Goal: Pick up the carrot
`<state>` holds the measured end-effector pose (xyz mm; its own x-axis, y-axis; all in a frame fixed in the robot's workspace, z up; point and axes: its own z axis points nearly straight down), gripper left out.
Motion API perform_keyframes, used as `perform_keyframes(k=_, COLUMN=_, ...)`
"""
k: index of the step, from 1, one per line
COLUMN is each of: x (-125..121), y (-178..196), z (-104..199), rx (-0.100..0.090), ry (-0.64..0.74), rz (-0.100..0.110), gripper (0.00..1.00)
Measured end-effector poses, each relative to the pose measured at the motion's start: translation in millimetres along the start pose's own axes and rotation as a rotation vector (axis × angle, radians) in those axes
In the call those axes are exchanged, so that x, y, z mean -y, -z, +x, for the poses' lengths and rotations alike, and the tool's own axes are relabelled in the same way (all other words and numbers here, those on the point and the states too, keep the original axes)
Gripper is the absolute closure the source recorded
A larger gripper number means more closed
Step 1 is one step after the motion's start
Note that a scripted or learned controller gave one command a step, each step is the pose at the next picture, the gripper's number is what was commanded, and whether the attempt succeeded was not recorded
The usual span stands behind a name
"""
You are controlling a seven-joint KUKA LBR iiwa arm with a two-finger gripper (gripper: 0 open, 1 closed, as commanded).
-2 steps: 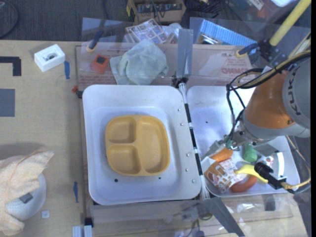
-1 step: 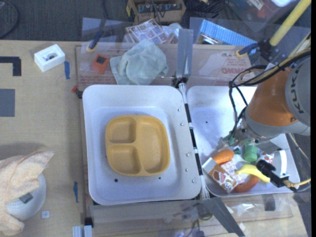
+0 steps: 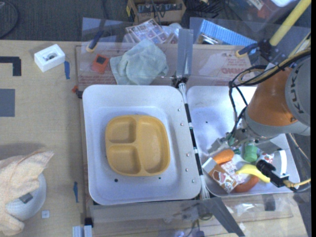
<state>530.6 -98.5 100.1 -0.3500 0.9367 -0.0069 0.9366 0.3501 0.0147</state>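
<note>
Smooth tapered orange carrot (image 3: 223,156) lies beside curved yellow banana (image 3: 253,171).

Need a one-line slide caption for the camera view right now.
KUKA arm's gripper hovers over the carrot amid toys in the right bin; yellow divided plate in the left bin.

Wooden bench (image 3: 39,117), dark grey floor (image 3: 54,11)

The grey arm (image 3: 276,102) is reaching in from the right, its gripper (image 3: 240,141) hanging below the orange band.
</note>
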Motion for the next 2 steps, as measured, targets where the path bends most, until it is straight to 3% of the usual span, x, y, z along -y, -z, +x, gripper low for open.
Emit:
perform_keyframes(k=1, x=37, y=-11, z=10, rx=-0.002, ry=-0.078, rz=0.004, gripper=0.00)
perform_keyframes(k=2, x=36, y=0, z=9, rx=0.001, ry=-0.081, rz=-0.002, gripper=1.00)
